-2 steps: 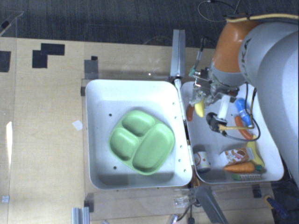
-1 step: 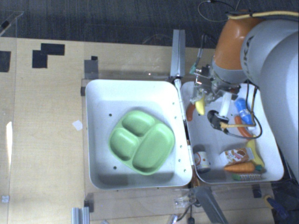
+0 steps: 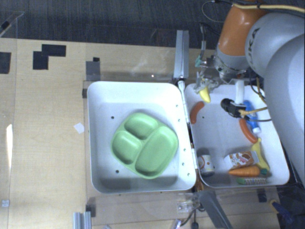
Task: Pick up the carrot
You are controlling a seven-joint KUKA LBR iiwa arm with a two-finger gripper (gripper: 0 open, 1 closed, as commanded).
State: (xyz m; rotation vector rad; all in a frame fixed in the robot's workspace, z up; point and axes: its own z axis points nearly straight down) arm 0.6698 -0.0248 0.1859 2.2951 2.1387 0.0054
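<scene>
Green divided plastic plate (image 3: 145,144) lies in the left white bin (image 3: 97,128). Orange carrot (image 3: 244,171) lies in the right white bin (image 3: 217,140). Whether the gripper (image 3: 206,82) is clenched, I cannot tell.

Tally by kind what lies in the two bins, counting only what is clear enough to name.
Plate: 1
Sausage: 2
Carrot: 1
Banana: 1
Can: 1
Carton: 1
Yellow lump: 1
Total: 8. A few small bits at the right bin's far side are too unclear to count.
</scene>
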